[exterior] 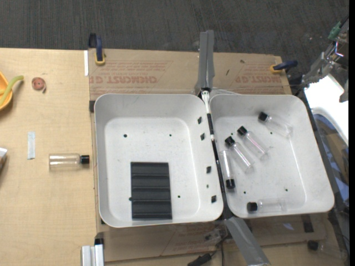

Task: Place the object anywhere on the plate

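Closest to the viewer, a grey metal strut (247, 248) pokes out from under the seam where the two bins meet, apparently part of the frame that keeps them side by side. Just behind it, the black ribbed plate (150, 191) lies flat on the floor of the left bin (111, 121), close to that bin's near edge and about midway along it. The plate's top is bare, so nothing has been delivered yet.

The task's things are all in the right bin (299, 165): five clear vials with black caps, lying on their sides as if tipped in loose.
- One vial (274, 123) rests towards the far right corner.
- Two more, (250, 140) and (237, 153), lie near each other at about the same slant in the middle.
- A fourth (227, 170) lies along the left wall.
- The fifth (265, 206) sits by the near edge.

The middle pair look easiest to reach, since they lie clear of the walls. The one against the wall leaves little room for a grasp.

A sixth vial (66, 159) lies on the wooden bench (44, 215), well to the left of both bins and likely out of play. Blue clamps (94, 42) pin the cardboard sheet (150, 73) under the bins at its far edge, so nothing slides.

I cannot tell how the pincer stands.
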`<state>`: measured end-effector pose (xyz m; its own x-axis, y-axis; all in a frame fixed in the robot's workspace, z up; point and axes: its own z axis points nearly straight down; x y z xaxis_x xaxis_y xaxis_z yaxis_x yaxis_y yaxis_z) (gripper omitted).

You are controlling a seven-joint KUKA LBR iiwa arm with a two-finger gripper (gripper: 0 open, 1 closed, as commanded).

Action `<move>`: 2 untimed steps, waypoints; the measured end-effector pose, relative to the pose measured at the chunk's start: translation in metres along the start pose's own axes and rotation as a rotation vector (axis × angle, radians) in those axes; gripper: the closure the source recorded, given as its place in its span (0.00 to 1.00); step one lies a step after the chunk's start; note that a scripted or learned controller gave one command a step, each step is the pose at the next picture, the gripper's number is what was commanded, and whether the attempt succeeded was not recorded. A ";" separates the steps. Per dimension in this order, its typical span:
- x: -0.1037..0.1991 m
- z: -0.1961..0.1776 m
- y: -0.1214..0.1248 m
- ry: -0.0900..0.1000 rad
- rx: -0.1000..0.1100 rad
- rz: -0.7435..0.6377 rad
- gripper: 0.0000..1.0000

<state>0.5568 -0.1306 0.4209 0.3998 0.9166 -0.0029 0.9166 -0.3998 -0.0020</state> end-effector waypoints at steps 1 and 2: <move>0.110 -0.020 -0.089 -0.001 0.001 0.283 0.00; 0.029 -0.019 -0.015 -0.001 0.001 0.398 0.00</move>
<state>0.5550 -0.0976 0.4398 0.7236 0.6902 -0.0049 0.6902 -0.7236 -0.0018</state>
